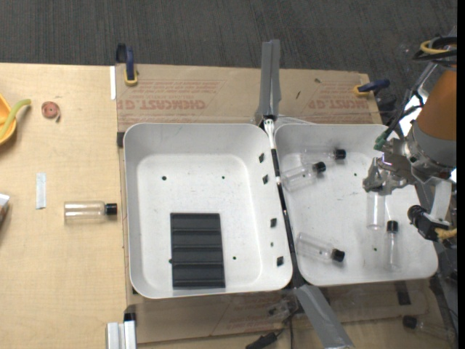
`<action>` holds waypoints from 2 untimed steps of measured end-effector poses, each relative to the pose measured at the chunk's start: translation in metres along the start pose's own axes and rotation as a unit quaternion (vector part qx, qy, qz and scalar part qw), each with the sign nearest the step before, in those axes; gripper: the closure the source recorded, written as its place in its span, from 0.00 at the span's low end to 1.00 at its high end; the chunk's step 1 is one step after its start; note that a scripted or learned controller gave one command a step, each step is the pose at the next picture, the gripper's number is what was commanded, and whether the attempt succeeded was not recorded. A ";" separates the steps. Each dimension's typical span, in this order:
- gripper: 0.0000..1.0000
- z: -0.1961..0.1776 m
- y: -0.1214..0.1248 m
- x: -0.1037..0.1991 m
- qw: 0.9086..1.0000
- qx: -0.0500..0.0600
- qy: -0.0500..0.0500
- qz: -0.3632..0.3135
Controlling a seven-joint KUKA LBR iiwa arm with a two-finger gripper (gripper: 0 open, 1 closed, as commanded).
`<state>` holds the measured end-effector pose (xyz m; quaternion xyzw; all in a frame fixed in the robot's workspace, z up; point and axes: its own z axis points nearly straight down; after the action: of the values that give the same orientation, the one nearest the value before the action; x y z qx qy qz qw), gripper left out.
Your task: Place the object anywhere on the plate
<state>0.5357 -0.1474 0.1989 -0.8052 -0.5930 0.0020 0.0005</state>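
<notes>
Two shallow white bins are seen from above, set side by side on a sheet of brown cardboard (182,100) on a pale wooden bench (58,267). The left bin (138,217) holds a dark ribbed plate (197,251), lying flat towards the near wall and slightly left of centre. Nothing is seen resting on the plate.

The right bin (429,267) holds several small clear vials with black caps. Two vials lie close together near the far left corner: one (325,156) further back, one (301,172) just beside the dividing wall. A third vial (320,249) lies near the front left. A fourth vial (391,244) lies lengthwise at the right side of the bin, cap away from the front wall.

The arm (436,122) is seen entering from the right, its orange band at the frame edge. The gripper (376,187) is positioned over the right part of the right bin, well apart from the plate. Below it a pale, upright, tube-like shape (376,213) is visible, possibly a further vial, but it is too faint against the white floor to be identified. Whether the jaws are spread or pressed together cannot be told.

A further clear vial (90,210) lies on the bench left of the bins.
</notes>
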 end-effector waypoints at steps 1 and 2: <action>0.00 0.000 0.000 0.000 1.000 0.000 0.000 0.000; 0.00 0.055 0.095 0.031 0.996 0.000 0.000 0.088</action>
<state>0.6353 -0.1466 0.1435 -0.8545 -0.5194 0.0020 0.0002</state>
